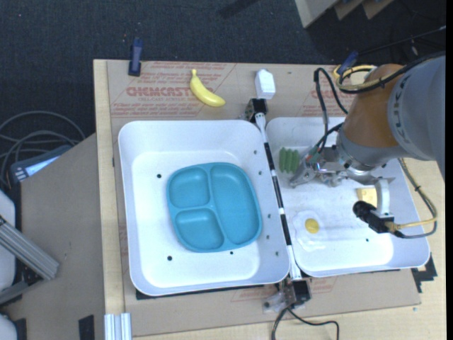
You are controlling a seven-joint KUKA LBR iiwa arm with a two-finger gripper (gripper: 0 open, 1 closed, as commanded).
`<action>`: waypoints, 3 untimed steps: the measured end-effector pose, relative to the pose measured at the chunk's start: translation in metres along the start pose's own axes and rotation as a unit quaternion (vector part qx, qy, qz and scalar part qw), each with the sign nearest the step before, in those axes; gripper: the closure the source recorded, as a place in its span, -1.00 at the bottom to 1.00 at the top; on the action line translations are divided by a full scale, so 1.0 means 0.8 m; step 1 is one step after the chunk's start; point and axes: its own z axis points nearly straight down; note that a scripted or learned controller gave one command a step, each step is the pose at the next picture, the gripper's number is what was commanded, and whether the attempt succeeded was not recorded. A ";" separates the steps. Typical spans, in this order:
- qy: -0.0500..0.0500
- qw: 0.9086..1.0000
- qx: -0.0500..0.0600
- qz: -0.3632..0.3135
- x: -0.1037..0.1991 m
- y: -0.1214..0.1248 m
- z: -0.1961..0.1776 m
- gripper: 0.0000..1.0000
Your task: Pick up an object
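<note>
In the right bin, a green ridged object lies near the left wall. My gripper is low in that bin, just right of and below the green object, very close to it; whether they touch is unclear. A small yellow round object rests on the bin floor below the gripper. A pale yellow piece shows partly under the wrist. The grey arm with its orange band covers the bin's upper right.
The left bin holds a blue divided plate. On the bench behind the bins lie a banana, a white block and a blue item. Cables trail from the wrist over the right bin.
</note>
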 end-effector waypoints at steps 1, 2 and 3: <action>0.000 1.000 0.013 -0.001 0.007 0.097 0.002 -1.00; -0.001 1.000 0.012 -0.001 0.007 0.097 -0.010 1.00; 0.000 1.000 0.006 0.001 0.099 0.049 -0.129 1.00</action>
